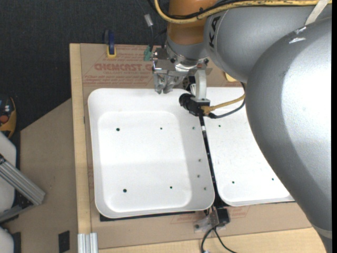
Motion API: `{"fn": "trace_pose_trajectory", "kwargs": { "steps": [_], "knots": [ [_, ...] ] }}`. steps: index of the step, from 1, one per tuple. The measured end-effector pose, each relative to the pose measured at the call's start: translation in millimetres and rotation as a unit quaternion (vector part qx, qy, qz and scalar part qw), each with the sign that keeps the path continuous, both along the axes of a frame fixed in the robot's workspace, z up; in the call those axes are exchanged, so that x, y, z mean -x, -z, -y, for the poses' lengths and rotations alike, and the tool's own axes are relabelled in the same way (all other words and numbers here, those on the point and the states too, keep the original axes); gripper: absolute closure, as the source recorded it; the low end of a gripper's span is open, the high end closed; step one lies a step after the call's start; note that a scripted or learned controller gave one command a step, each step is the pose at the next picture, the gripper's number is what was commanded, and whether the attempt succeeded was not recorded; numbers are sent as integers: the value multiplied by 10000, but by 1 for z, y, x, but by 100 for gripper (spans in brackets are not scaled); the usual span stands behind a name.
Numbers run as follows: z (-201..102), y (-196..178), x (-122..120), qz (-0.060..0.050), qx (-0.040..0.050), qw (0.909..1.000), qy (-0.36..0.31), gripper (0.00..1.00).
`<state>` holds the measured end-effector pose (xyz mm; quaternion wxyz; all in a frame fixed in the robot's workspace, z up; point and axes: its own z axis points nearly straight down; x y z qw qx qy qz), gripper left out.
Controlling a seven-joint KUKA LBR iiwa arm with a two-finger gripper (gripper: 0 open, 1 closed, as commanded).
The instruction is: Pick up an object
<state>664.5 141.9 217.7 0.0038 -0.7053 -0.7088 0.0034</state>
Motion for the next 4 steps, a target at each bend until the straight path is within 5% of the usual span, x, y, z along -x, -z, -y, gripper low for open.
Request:
{"fn": "trace_pose_trajectory", "kwargs": {
  "steps": [1, 3, 4],
  "knots": [
    [71, -77, -2, 95, 11, 9999, 54, 100],
    [105, -127, 29, 80, 5, 10000, 39, 100],
    [24, -35, -1, 9, -6, 10000, -12, 100]
  ]
}}
